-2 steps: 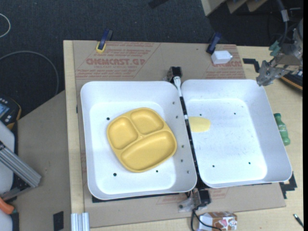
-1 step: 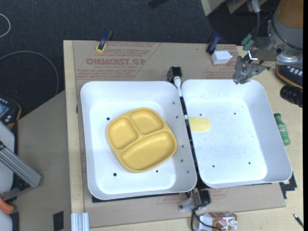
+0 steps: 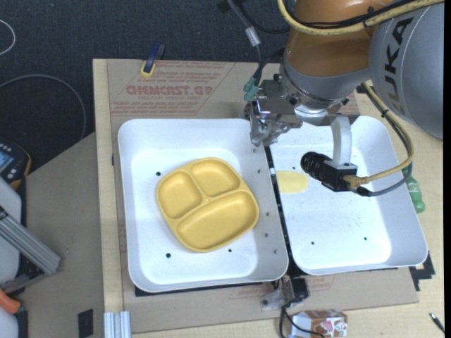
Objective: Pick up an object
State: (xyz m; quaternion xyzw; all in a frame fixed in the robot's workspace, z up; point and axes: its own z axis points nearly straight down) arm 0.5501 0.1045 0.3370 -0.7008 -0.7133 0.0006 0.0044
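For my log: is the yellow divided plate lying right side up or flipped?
Right side up: the yellow divided plate shows its three hollow compartments facing upward.

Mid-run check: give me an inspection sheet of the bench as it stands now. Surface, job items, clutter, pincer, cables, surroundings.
Surface: two white bins side by side on a cardboard sheet with red print; left bin, right bin.
Job's things: yellow divided plate, three compartments, lying flat in the left bin; small pale yellow flat piece in the right bin near the dividing wall.
Clutter: blue and yellow clip at the cardboard's far edge.
Pincer: pincer over the bins' far shared edge; its opening cannot be made out.
Cables: yellow and black cables looping off the wrist over the right bin.
Surroundings: dark floor; metal gear at left edge.
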